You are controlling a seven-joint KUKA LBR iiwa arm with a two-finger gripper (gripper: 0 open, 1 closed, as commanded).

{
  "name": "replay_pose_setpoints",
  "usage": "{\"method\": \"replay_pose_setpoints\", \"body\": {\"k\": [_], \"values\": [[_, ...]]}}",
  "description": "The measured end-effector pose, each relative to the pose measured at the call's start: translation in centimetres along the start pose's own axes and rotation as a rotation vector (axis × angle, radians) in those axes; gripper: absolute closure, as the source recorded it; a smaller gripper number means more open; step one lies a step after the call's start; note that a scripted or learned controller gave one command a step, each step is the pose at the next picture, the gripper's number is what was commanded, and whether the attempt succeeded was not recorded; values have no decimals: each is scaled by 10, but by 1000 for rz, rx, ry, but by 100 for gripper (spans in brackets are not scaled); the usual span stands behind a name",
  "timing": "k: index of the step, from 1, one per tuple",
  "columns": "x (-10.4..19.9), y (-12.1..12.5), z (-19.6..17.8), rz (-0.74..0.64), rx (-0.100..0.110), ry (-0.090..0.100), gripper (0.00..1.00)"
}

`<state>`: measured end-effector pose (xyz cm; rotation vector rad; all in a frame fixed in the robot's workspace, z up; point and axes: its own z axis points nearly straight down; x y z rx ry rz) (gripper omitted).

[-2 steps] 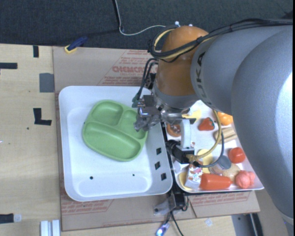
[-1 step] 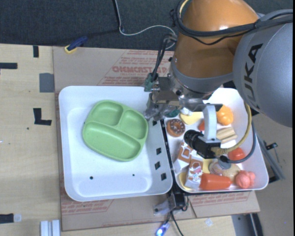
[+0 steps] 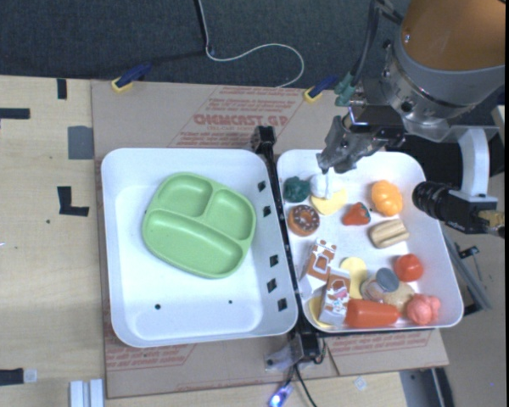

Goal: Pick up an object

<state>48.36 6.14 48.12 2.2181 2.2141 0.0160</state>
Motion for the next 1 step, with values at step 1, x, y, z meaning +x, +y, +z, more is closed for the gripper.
{"method": "replay_pose_setpoints", "body": {"k": [1], "values": [[51,-2,81,-7,21,-4,100]]}}
